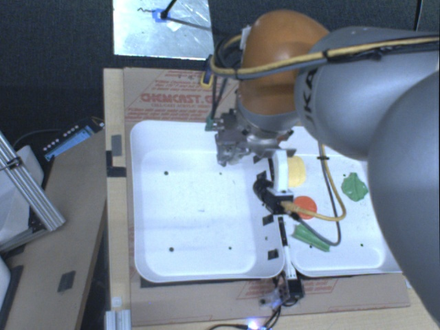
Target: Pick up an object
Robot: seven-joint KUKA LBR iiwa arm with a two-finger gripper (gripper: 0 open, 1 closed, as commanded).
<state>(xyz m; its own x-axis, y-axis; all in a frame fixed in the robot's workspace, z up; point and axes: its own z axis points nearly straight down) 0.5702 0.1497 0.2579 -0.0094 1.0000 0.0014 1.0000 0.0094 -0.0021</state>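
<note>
My gripper hangs over the far right corner of the left bin, close to the divider between the two bins. No object shows at its tip. In the right bin lie a yellow piece, an orange-red round piece, a green leafy piece and a long green piece. The arm's large grey body hides the far right part of that bin.
Both bins rest on a cardboard sheet. A shiny foil sheet lies behind it. An aluminium frame and a blue device stand off to the left of the bench.
</note>
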